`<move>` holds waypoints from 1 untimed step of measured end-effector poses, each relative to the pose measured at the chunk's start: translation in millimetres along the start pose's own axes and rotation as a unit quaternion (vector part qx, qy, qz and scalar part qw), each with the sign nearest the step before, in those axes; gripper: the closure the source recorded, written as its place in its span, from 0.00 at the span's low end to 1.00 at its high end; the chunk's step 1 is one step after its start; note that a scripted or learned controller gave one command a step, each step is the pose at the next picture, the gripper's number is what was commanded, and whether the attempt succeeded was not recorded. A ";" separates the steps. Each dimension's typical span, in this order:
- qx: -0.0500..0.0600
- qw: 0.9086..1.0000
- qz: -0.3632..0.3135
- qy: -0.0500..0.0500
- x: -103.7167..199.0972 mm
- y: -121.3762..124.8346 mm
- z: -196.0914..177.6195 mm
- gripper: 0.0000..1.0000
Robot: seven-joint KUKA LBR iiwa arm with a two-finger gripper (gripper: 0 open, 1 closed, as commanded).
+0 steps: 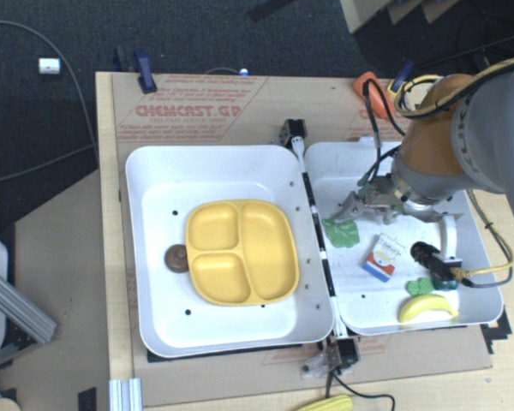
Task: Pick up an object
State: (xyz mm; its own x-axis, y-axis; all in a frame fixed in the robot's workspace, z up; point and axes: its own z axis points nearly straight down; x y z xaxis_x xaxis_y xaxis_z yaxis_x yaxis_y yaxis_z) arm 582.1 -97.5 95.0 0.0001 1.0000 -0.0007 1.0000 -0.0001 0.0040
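Grey arm point(488, 127) reaches in from right, pincer point(356, 208) lowered, pointing left.

Single fixed camera above the bench point(197, 101), looking down at a slant; both white bins fully in frame, bench edges and surrounding dark floor visible beyond them.

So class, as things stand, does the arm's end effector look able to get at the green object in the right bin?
Probably yes. The end effector hangs just above the green object, which lies bare beside the right bin's left wall. That wall may crowd the approach.
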 end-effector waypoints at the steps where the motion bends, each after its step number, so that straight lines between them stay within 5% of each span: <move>1: 0.003 1.000 0.000 0.001 -117.5 -80.2 10.3 0.00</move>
State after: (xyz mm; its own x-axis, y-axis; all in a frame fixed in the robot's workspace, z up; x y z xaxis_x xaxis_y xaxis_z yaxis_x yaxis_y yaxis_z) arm 502.0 -215.0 84.5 0.0003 1.0000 0.0013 1.0000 -0.0003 -0.0021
